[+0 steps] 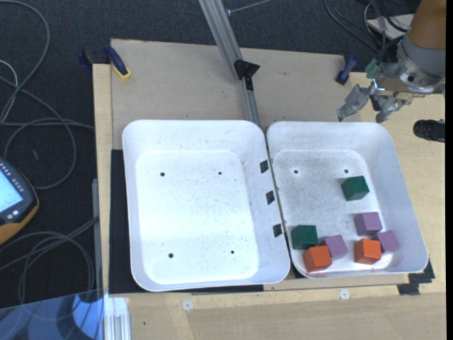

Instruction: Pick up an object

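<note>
1. Left bin sits at centre-left.
2. Right bin holds 7 blocks; green block lies nearest, below and slightly left of the fingers.
3. Gripper, upper right, hangs past the bin's top rim, fingers spread, holding nothing.

I'm looking down from one fixed camera above the bench, slanted, both bins in frame.

Blue clamps, alu pole.
</note>
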Motion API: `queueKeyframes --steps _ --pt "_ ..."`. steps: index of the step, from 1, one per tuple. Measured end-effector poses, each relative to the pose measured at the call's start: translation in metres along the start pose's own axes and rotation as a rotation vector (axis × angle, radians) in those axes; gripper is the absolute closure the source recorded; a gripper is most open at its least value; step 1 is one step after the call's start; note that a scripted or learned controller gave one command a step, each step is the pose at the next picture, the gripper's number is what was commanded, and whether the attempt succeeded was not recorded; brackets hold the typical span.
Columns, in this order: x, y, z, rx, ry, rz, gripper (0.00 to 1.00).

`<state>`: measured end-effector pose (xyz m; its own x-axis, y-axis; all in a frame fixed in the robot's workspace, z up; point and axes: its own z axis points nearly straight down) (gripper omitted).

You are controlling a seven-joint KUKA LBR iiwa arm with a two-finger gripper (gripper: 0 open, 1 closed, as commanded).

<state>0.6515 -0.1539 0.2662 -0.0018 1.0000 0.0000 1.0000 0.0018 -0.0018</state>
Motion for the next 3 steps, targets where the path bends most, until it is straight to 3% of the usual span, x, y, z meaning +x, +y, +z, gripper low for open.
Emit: queueKeyframes --steps 1,2,3 --pt "-0.055 -0.037 -0.172 -0.013 -0.005 0.004 0.00" --pt "-0.032 -0.054 -0.158 -0.001 0.001 0.000 0.00" --pt "0.008 -0.072 -0.155 -0.001 0.002 -0.002 0.00"
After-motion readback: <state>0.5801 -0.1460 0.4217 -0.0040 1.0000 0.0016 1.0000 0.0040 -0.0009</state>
